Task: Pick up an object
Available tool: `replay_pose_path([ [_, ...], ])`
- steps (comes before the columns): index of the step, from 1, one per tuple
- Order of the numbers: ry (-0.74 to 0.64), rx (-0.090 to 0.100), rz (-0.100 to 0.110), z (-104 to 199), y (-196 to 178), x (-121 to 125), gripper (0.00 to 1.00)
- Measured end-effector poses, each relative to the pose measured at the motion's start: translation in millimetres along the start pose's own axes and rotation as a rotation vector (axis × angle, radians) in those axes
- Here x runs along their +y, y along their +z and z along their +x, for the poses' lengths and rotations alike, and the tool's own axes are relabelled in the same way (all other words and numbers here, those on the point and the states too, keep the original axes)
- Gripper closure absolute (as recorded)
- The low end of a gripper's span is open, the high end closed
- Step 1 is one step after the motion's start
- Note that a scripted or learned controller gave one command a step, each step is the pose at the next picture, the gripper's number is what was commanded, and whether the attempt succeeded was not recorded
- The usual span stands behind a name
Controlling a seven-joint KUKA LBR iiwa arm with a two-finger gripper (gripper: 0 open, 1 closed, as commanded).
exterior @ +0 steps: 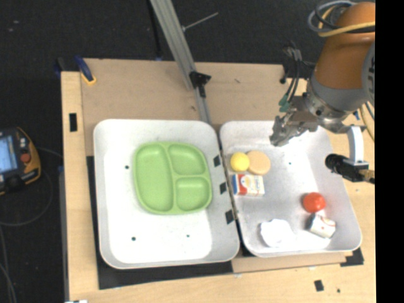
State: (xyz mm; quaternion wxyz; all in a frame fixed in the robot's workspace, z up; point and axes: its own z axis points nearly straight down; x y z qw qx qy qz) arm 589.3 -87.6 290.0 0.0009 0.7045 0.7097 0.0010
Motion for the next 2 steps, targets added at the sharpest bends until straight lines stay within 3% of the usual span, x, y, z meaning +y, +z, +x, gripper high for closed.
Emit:
replay_pose_path([
  [2, 0.0, 0.0, 0.0, 112, 18, 44, 1.0],
])
